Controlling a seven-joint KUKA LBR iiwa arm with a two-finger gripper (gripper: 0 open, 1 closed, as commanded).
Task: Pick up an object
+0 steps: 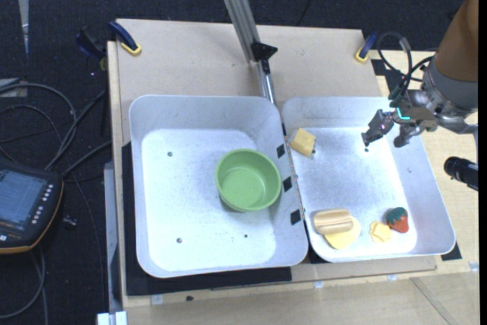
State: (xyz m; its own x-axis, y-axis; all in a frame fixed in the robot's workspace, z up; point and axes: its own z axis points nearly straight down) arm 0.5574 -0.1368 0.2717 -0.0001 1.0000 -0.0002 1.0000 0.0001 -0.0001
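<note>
Gripper (pixel 392 129) hovering over the right bin's (pixel 426 186) far edge, fingers spread, nothing between them. Below and left, a yellow cheese wedge (pixel 303 142); near the front wall, a hot dog bun (pixel 335 227), a small yellow piece (pixel 380 232) and a strawberry (pixel 397 220), all well apart from the gripper. Green bowl (pixel 248 180) alone in the left bin (pixel 175 240). Plywood bench (pixel 190 57), dark floor with cables.

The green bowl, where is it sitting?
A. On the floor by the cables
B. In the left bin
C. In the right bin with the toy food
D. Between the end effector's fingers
B. The green bowl stands upright in the left bin, while the toy food pieces lie in the right bin and the end effector hangs over the right bin's far corner.
</note>
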